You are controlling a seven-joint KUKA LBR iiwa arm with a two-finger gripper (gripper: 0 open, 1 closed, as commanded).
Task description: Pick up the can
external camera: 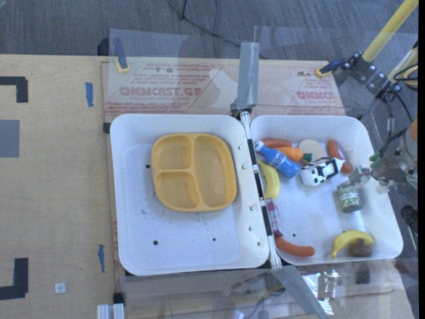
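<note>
One can upright in right bin, long axis vertical; tool state unclear.

Arm at right edge: pale grey metal parts, partly blurred. Tool is small, silvery grey, with thin fingers. Orange patch above it.

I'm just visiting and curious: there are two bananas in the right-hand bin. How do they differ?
The banana by the divider lies along the bin's left wall, lengthwise up and down the picture; the banana at the front lies in the right bin's near right corner, curving across. The divider one sits just below a blue bottle; the front one touches a brown object. The front one's curve is plainer. Both are yellow and lie flat in the same bin.
</note>
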